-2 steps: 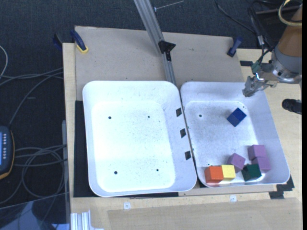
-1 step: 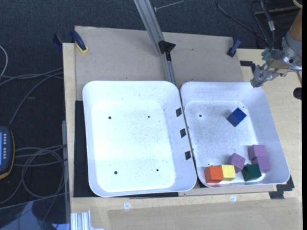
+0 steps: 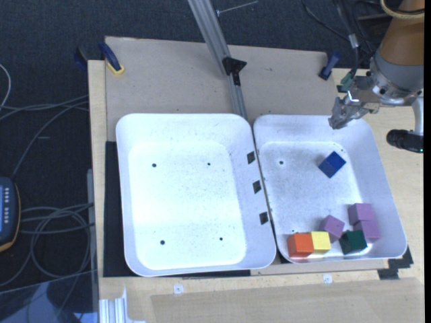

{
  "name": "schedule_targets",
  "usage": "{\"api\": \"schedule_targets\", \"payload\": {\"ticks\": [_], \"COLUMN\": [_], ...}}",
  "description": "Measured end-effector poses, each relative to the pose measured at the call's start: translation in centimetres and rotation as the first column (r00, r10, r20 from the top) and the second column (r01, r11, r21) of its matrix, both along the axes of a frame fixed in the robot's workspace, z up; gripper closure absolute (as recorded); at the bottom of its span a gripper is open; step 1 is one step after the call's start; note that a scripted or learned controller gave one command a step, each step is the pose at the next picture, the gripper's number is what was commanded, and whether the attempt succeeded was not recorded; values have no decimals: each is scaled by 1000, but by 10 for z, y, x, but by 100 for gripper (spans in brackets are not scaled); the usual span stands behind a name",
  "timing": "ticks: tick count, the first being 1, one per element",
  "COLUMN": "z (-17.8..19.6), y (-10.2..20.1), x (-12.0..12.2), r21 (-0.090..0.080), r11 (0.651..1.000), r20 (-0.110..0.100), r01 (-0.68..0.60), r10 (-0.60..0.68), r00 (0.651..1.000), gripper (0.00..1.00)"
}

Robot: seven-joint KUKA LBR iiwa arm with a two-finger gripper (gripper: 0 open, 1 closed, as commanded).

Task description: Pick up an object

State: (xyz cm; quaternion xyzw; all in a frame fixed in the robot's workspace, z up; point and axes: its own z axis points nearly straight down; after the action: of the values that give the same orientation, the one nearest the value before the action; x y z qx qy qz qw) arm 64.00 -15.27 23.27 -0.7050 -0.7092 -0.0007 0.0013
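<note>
The gripper, whose jaw state cannot be told, hangs over the right bin's far right corner, near a tilted blue cube, with more blocks clustered along the near edge.

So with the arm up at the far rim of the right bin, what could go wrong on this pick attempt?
1. The end effector sits over the right bin's rim; descending here may hit it.
2. The blue block lies tilted and alone, so it might slide away when touched.
3. The orange block, yellow block and green block crowd the near corner, leaving little room for a grasp.
</note>
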Motion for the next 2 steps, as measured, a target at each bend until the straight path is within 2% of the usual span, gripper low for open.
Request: {"api": "schedule_targets", "payload": {"ticks": [1,2], "z": [11,1], "y": [49,101], "x": [-5,-9], "r21": [1,0], "r11": [1000,1000], "r20": [0,-1], "r01": [-1,0], "r10": [1,0], "r00": [1000,1000], "gripper": [100,100]}}
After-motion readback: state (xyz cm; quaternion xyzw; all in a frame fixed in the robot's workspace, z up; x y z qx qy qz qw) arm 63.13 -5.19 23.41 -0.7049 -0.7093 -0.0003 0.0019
